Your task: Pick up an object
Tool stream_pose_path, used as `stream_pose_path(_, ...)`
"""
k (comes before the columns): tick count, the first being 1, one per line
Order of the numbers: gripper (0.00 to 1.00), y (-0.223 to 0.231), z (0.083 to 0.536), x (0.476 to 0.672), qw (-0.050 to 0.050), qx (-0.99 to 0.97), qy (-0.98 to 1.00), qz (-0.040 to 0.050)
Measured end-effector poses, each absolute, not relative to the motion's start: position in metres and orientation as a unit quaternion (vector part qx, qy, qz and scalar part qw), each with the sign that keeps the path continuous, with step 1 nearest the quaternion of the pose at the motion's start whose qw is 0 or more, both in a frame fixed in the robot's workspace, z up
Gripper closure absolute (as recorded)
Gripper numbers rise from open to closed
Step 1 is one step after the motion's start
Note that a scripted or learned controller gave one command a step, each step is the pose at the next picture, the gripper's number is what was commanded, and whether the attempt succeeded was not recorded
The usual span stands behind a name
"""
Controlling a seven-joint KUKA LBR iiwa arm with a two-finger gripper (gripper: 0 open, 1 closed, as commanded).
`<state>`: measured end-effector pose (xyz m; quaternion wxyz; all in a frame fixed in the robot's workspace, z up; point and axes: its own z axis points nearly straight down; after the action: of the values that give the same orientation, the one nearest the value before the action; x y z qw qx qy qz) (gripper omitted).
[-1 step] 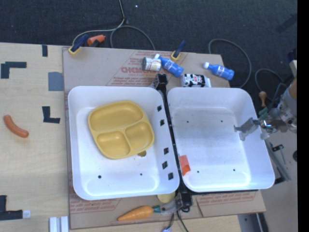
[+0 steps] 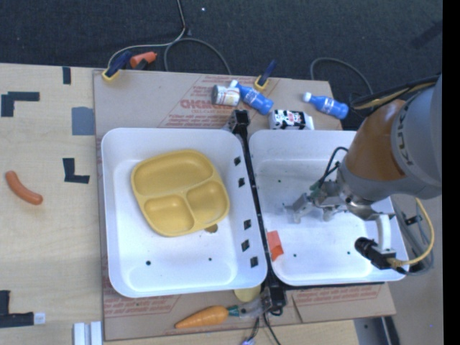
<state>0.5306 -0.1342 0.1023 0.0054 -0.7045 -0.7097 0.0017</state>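
My gripper hangs low over the middle of the right bin, its two fingers spread apart and nothing between them. The grey arm with its orange band comes in from the right. A yellow divided plate lies in the left bin. A small brown thing peeks out from under the plate's near edge. At the right bin's left wall sits a small orange-red piece.
Behind the bins lie two blue bottles, a white can and a black-and-white pack. A carrot lies in front of the bins, a sausage far left. Cables run behind and beside the arm.
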Motion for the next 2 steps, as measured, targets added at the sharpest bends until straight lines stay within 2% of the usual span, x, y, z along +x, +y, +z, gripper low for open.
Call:
stream_pose_path(1, 0.00, -0.100, 0.085, 0.586, -0.001, -0.706, -0.709, 0.0001)
stream_pose_path(2, 0.00, -0.135, 0.118, 0.672, -0.005, -0.706, -0.708, -0.0019)
